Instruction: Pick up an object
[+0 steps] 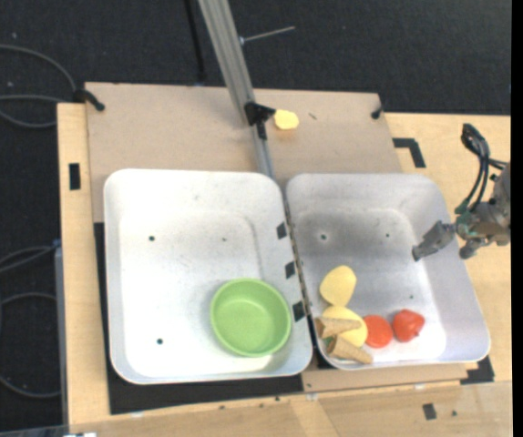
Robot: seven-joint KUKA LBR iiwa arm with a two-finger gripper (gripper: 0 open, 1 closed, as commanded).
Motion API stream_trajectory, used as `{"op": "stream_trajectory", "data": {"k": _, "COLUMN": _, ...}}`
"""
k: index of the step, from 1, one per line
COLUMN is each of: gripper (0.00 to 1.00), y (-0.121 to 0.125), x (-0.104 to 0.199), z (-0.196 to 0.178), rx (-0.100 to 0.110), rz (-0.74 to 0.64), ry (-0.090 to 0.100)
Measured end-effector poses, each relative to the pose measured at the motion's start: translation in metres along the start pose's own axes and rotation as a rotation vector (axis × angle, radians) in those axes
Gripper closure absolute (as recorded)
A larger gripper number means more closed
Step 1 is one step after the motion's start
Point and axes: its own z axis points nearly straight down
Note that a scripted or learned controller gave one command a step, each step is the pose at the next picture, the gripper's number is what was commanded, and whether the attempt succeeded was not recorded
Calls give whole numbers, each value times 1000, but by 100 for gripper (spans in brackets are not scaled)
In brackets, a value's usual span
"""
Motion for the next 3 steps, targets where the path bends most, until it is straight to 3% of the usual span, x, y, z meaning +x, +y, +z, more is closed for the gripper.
{"op": "stream_trajectory", "data": {"k": 1, "gripper": 0, "y": 0, "x": 0, "z": 0, "rx": 0, "rz": 0, "ry": 0}}
{"op": "stream_trajectory", "data": {"k": 3, "gripper": 0, "y": 13, "x": -3, "z": 118, "rx": 6, "rz": 5, "ry": -2}}
